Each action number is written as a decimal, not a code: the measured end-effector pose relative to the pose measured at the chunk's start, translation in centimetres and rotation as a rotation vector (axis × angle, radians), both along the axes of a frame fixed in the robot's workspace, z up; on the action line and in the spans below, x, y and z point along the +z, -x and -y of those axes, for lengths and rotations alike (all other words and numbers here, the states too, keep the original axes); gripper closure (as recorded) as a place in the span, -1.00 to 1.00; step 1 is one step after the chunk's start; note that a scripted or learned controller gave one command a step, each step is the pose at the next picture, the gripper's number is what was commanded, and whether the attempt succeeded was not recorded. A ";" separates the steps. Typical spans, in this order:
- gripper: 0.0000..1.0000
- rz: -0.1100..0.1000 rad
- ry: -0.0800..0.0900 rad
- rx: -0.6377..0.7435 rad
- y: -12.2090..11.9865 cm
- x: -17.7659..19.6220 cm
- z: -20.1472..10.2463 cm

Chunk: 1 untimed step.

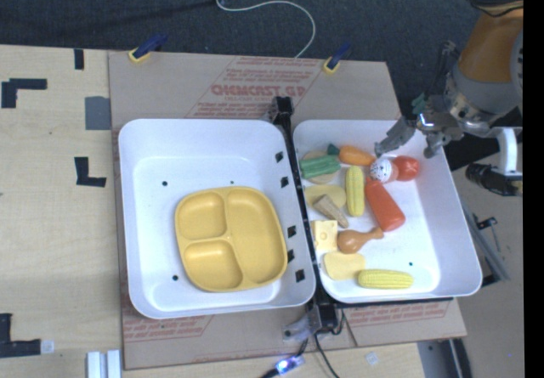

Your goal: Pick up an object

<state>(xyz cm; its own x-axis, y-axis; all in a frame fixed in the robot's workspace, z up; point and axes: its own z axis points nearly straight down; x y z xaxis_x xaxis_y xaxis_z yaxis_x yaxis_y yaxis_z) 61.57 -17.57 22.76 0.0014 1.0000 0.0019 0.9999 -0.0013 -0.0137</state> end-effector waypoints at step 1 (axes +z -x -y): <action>-1.00 0.012 0.002 0.003 -0.3 0.7 0.0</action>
